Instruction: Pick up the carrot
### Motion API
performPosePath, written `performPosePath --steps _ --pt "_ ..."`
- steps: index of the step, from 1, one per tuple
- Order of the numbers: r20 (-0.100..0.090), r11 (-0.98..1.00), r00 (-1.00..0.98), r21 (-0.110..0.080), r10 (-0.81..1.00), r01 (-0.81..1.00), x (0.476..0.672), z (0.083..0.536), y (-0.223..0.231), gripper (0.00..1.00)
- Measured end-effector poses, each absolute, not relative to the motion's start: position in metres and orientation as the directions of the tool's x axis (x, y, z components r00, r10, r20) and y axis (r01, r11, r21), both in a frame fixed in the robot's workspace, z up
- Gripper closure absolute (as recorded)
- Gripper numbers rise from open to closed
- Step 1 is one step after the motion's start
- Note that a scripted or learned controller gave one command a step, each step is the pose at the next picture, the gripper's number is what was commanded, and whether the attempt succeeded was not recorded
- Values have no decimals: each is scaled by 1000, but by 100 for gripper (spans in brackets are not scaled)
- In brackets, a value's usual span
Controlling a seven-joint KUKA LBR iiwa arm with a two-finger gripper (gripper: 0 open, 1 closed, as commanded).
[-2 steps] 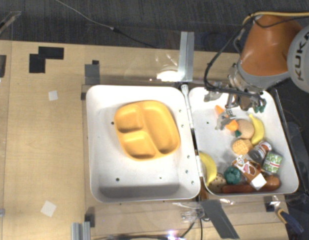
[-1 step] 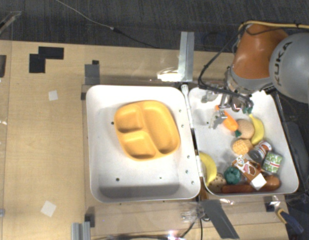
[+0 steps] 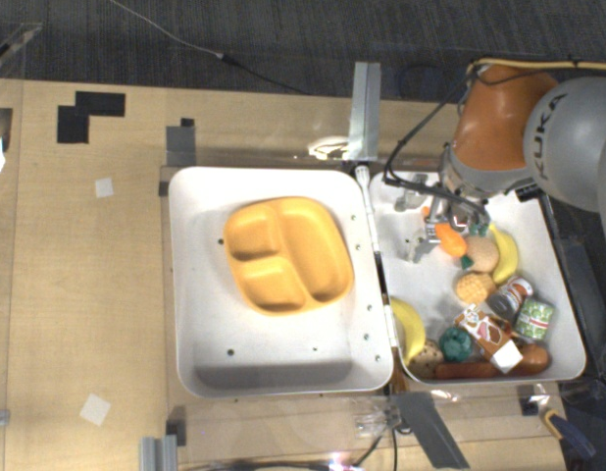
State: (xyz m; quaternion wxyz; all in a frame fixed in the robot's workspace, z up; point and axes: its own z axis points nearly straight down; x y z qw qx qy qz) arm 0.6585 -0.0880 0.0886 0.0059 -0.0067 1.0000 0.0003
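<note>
Between the hand's (image 3: pixel 442 232) fingers sits the carrot (image 3: pixel 451 239).

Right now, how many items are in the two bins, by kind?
Yellow divided plate, left bin: 1
Bananas, right bin: 2
Carrot, by the gripper: 1
Other toy foods, too jumbled to separate: about 8
Total: about 12

The gripper (image 3: pixel 442 226) is over the right bin (image 3: pixel 568 302) with the orange carrot (image 3: pixel 450 239) between its fingers. A yellow tray (image 3: pixel 283 253) sits in the left bin (image 3: pixel 200 312).
</note>
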Motion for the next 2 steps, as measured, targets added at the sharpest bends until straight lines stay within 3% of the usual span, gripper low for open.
performPosePath --steps 1,2 --pt "-25 1000 -1000 0 -18 -18 662 103 -86 100" --pt "-16 971 -970 4 241 241 672 190 -70 100"
